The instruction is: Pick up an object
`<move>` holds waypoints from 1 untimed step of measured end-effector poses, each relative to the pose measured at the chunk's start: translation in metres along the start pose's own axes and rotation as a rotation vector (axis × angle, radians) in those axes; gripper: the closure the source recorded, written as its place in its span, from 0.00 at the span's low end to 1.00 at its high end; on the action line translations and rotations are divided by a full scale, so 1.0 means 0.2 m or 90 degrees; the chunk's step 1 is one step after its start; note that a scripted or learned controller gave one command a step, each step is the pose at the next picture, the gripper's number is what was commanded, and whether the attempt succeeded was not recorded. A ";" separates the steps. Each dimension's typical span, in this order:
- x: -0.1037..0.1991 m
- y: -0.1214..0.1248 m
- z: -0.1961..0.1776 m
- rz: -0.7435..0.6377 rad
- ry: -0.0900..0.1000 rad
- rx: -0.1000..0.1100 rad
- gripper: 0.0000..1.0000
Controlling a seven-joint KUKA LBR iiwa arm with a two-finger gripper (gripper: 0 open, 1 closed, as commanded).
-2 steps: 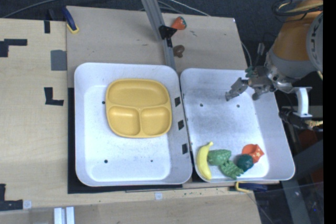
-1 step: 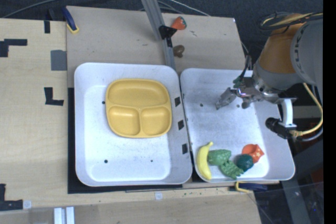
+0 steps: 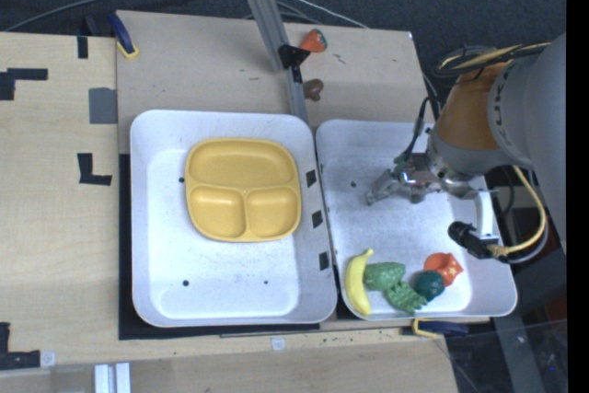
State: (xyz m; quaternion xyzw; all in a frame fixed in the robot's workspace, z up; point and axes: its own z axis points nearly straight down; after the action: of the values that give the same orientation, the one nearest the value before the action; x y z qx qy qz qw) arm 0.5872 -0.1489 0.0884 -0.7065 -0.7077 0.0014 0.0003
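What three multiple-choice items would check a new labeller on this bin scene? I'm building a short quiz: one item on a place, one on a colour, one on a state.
1. Where does the yellow divided plastic plate lie?
A. in the left white bin
B. in the right white bin
C. on the bare bench

2. What colour is the curved banana toy?
A. red
B. blue
C. yellow

3. How does the two-finger gripper stand to the toys?
A. closed on the banana
B. above bare bin floor, apart from the toys
C. resting on the plate

Answers: 1 A, the plate sits inside the left bin's rim. 2 C, it is yellow, beside the green toy at the right bin's near edge. 3 B, the gripper hangs over the upper part of the right bin, with the toy cluster lying nearer the camera and nothing between its fingers.
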 end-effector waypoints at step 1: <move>0.00 0.00 -0.06 -0.001 0.001 0.000 1.00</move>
State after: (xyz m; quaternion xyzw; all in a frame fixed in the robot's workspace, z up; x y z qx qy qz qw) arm 0.5876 -0.1481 0.1003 -0.7060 -0.7082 0.0008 0.0012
